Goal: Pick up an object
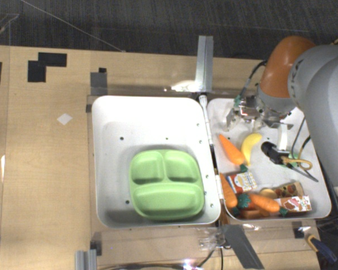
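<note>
My gripper [245, 115] hangs over the far end of the right bin [218, 120], under the orange wrist band. Just in front of it a yellow banana [250, 145] lies beside an orange carrot [231, 149], both on the bin floor and apart from the gripper. Nearer the front lie a small printed carton [244, 180], a second carrot [265, 202] with green leaves, and a brown juice box [293, 205]. I see nothing held in the gripper.
The left bin [110, 151] holds a green divided plate [166, 183] toward its front. A metal post [205, 61] stands behind the wall shared by the two bins. The grey arm covers the right bin's far right corner.
</note>
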